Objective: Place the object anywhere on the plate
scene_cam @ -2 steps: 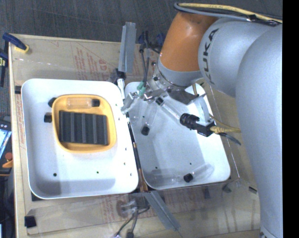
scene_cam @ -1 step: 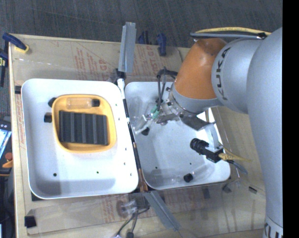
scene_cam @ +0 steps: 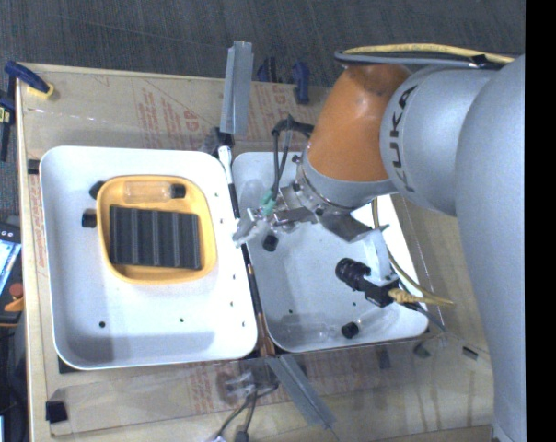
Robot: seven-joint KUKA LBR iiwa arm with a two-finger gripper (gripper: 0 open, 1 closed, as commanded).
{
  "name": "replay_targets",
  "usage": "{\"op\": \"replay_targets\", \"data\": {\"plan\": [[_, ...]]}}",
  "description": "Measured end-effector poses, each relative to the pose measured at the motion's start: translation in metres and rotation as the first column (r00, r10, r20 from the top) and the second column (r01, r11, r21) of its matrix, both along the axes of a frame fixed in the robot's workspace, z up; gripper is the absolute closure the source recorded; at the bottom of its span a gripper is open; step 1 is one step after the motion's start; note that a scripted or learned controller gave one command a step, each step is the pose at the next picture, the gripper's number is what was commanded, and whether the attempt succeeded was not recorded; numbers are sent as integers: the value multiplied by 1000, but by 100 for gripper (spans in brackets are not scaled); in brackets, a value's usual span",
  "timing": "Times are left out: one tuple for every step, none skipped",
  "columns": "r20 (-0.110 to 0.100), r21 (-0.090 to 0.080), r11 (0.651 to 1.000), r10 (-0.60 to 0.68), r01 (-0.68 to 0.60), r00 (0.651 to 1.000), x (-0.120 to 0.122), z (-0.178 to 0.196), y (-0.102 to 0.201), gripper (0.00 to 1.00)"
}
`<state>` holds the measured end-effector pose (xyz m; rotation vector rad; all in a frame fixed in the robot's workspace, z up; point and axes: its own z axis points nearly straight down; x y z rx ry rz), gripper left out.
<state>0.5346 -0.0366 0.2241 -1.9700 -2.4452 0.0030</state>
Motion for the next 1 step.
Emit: {"op": "replay_targets", "data": {"plan": [[-4, 0, 1000, -23, 23, 1000, 11, -34, -24, 0]]}}
